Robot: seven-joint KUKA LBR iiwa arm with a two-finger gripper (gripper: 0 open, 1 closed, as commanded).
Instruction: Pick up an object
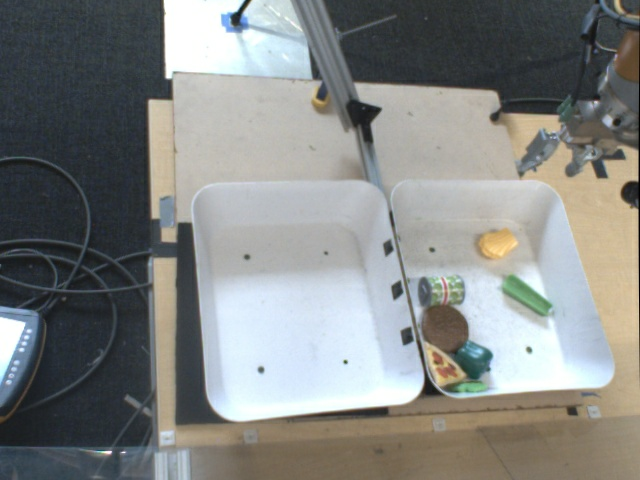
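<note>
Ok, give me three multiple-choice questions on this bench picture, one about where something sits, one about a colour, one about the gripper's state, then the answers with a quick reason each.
1. Where do the loose objects lie?
A. in the left bin
B. in the right bin
C. on the bare bench behind the bins

2. What colour is the long stick-shaped object near the right bin's right side?
A. green
B. red
C. blue

3. Where is the gripper?
A. pressed down on the can
B. above the bench past the right bin's far corner, carrying nothing
C. lifting the yellow piece

Answers:
1 B: the yellow piece, small can, brown disc and the others all sit in the right bin, none in the left bin.
2 A: the stick is plainly green.
3 B: the gripper is beyond the bin's rim, with nothing between its fingers.
</note>
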